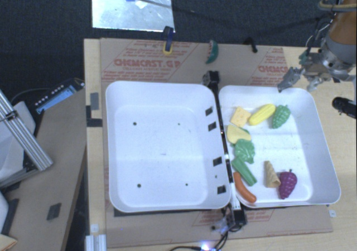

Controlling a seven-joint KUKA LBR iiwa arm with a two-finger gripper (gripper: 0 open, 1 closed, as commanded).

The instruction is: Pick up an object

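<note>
Hanging spread and holding nothing, the two fingers [289, 80] of the gripper [303, 79], just beyond the far right corner of the right bin [319, 133], above the cardboard sheet [145, 57] under both bins. Reaching in from the right on the grey arm [340, 43], its orange band showing above the wrist. Lying below and nearer the camera, all in the right bin: a yellow corn cob [261, 114] and a green bumpy fruit [280, 116] side by side toward the far edge, touching or nearly so; a pale yellow block [240, 116] just left of the corn, near the wall shared with the left bin [162, 144]; a yellow wedge-like piece [237, 133] beneath that; a green broccoli-like piece [244, 150] next toward the near edge; a green long vegetable [244, 170] slanting toward the near edge; an orange carrot-like piece [244, 188] by the near left corner; a tan cone [271, 174] and a purple grape bunch [286, 183] side by side close to the near edge. Sitting well apart from the gripper, every one of these. Resting on the cardboard beyond the bins, a yellow and blue clamp [167, 40] and a small green object [212, 51], too small to make out.
</note>
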